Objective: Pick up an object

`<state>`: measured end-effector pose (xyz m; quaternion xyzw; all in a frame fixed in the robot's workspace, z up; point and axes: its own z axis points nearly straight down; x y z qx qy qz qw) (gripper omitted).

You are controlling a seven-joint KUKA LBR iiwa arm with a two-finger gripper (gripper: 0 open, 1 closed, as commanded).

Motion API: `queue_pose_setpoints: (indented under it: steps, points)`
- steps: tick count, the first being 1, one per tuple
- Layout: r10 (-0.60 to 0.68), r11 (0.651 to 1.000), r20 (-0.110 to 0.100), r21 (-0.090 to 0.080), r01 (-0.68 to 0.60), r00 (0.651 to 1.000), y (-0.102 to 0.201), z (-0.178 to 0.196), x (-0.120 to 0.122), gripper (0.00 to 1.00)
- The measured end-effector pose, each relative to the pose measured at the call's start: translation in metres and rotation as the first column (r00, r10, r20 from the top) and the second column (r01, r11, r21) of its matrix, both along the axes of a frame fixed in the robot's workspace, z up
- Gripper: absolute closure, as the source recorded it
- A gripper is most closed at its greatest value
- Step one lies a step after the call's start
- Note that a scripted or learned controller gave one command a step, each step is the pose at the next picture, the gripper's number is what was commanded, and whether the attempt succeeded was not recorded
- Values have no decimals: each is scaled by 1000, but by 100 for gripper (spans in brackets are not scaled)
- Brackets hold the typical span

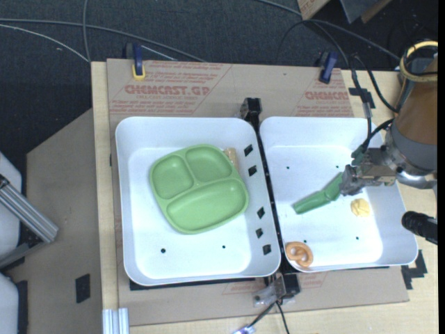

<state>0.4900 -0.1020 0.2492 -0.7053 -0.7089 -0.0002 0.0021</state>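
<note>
Right bin [306, 134]: one green scoop-like utensil [314, 199], lying aslant near the centre, its broad end toward 8 o'clock, its narrow end running up toward 2 o'clock and pinched between the fingers of the gripper [350, 179]. One small yellow piece [359, 207], just at 5 o'clock of the gripper, apart from the utensil. One orange pretzel-shaped toy [300, 254], at the bin's 7 o'clock corner, against the rim. Left bin [132, 186]: one green divided plate [199, 187], three compartments, lying flat near the centre; a tan item [230, 156] partly hidden at its 1 o'clock edge.
</note>
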Motion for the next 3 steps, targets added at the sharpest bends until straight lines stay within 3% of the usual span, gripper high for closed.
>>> queue_pose_setpoints:
  steps: [2,3]
  points:
    - [1,1000,3,-2,-1,1000,111,-2,8,100]
    - [-3,1000,0,-2,3,1000,152,-8,7,100]
